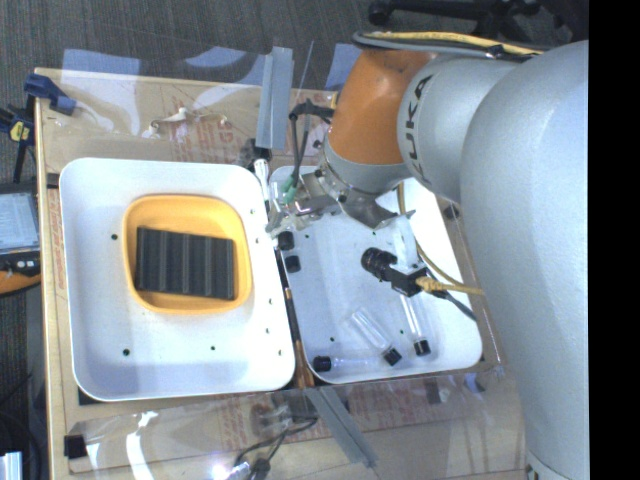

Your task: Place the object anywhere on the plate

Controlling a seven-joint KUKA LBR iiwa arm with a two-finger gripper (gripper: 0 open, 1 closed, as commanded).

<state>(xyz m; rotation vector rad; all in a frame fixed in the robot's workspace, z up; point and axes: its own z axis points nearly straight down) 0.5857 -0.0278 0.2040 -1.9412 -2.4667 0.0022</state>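
Yellow plate (185, 211) in left bin (90, 348) holds no task object yet. Clear tubes (372, 330) lie lower right. Gripper (290, 200) at right bin's (330, 298) upper-left corner; grip state can't tell.

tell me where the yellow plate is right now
The yellow plate lies in the left white bin, a dark ribbed block on its middle; the arm is over the right bin.

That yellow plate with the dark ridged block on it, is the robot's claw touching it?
Apart. The camera view shows the claw over the right bin's upper left corner, with bare white floor of the left bin between it and the yellow plate.
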